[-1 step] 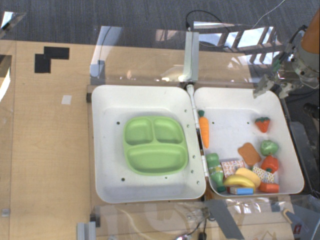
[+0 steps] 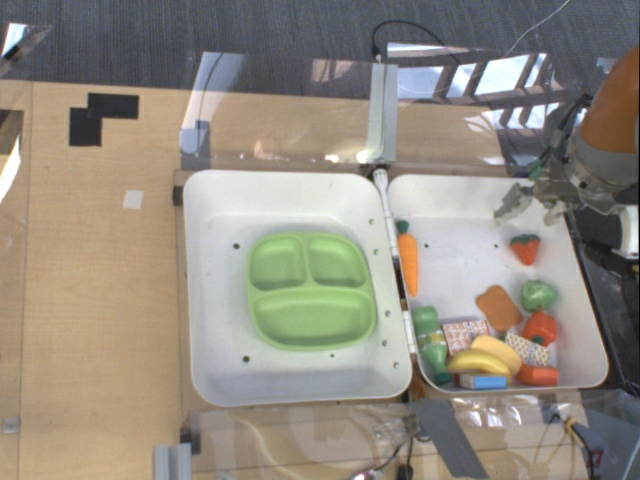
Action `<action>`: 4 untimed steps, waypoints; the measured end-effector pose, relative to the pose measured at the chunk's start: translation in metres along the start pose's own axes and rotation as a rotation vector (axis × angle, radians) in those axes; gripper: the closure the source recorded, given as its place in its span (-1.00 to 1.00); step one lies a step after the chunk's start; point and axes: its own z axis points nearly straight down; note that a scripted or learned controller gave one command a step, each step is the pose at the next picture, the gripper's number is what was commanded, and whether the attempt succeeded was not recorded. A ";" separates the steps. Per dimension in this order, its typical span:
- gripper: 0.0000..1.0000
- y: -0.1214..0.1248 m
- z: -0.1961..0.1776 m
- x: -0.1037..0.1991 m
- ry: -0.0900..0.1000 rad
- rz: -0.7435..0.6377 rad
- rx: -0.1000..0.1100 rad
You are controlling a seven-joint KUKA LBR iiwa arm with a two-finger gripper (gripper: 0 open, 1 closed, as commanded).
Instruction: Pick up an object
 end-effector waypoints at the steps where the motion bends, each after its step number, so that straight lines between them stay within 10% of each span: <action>1: -1.00 -0.045 0.036 0.001 0.000 0.074 -0.001; 3: -1.00 -0.057 0.066 0.033 0.000 0.120 -0.008; 4: -1.00 -0.110 0.065 0.036 0.000 0.086 -0.010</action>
